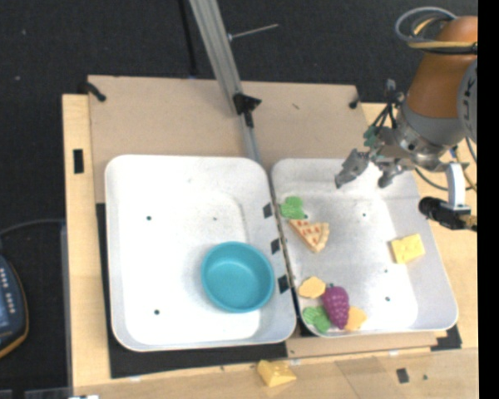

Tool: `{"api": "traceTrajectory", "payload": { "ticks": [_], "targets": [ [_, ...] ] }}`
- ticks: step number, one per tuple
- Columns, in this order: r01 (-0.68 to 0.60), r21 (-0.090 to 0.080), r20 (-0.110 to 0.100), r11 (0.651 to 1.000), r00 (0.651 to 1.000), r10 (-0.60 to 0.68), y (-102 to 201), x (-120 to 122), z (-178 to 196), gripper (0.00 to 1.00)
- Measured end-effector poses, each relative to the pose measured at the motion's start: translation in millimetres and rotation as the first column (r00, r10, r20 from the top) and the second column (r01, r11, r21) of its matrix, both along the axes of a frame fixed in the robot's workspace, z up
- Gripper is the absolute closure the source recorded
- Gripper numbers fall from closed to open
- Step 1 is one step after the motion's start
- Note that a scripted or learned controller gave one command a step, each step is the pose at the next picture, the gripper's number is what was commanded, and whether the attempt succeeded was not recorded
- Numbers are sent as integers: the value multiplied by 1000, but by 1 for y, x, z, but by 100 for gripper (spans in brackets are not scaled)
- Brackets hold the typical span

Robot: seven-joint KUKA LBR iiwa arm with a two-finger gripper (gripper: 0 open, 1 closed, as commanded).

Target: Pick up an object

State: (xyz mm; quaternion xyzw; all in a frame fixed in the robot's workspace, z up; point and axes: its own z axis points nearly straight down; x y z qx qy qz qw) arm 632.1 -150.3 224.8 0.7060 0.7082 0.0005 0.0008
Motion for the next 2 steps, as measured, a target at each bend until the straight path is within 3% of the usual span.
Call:
{"api": "traceTrajectory", "payload": {
  "ticks": [1,2],
  "targets": [
    [0,0,0,1000,1000,0,0,0,0,0],
    [3,-1,-2,1000,1000,-3,7,-6,-51,0]
  ]
}}
